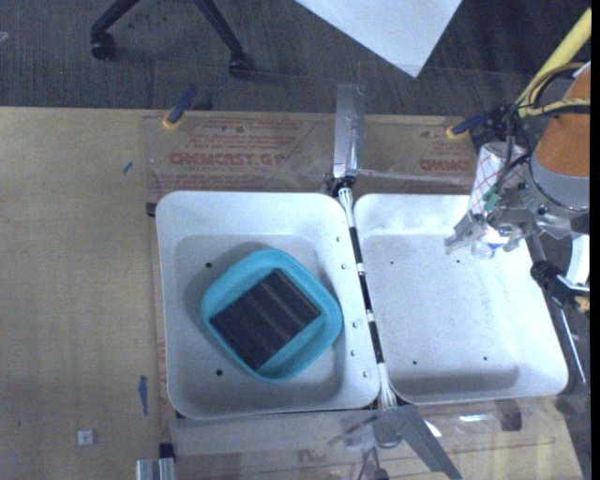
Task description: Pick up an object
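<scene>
A light blue square dish (271, 313) with a dark ribbed inside lies turned at an angle in the middle of the left bin (187, 225). My gripper (480, 236) hangs over the back right part of the right bin (450, 319), far from the dish. Its fingers (461, 234) point down and left, and nothing shows between them. The orange band of the arm (567, 141) sits above it at the right edge.
A clear divider post (348, 131) rises at the back between the bins. Cables (511, 122) trail from the wrist. A white sheet (384, 28) and chair legs (169, 37) lie on the floor behind the bench.
</scene>
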### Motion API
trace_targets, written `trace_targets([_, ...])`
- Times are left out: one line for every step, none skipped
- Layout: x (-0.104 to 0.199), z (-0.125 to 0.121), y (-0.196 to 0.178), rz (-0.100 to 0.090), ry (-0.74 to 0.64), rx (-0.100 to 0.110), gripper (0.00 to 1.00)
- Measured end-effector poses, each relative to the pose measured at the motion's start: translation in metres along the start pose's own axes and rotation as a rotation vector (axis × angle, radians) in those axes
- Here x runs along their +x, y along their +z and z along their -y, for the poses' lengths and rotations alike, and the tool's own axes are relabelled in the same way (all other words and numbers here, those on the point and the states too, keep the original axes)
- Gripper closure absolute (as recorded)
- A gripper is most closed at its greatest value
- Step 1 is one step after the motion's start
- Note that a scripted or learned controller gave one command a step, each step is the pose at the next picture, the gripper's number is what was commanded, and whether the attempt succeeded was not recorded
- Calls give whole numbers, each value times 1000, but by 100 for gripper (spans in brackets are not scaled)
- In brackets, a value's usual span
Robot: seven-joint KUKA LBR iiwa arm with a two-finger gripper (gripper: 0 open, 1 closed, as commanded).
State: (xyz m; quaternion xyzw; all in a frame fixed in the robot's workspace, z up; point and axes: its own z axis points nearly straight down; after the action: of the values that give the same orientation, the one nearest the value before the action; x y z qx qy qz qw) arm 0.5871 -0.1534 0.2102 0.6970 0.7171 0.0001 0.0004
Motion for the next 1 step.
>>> trace_targets([-38, -75, 124, 0, -5, 19, 0])
